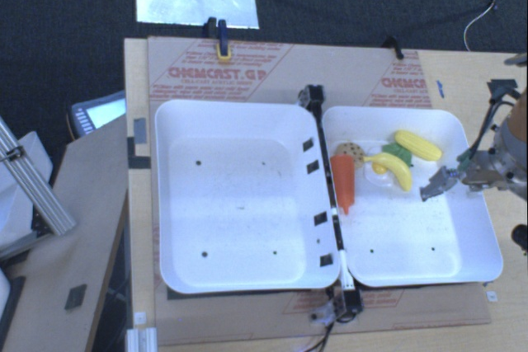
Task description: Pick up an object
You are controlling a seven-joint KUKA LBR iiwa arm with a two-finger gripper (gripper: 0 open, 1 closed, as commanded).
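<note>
The right bin (462, 260) holds several toy foods near its back left. An orange carrot (343, 181) lies along the left wall, with a tan cookie-like piece (350, 151) just behind it. A yellow banana (396, 169) curves across the middle, over a clear lid-like piece (381, 177). A yellow corn cob (417, 145) with a green leaf (398, 152) lies further back. My gripper (437, 184) comes in from the right edge, over the bin, a little right of the banana. Nothing shows between its fingers.
The left bin (173, 202) stands beside the right one, separated by a divider with black clips (322, 218). The arm's wrist (499, 165) hangs over the right bin's right rim. A clamp (221, 37) sits at the bench's back edge.
</note>
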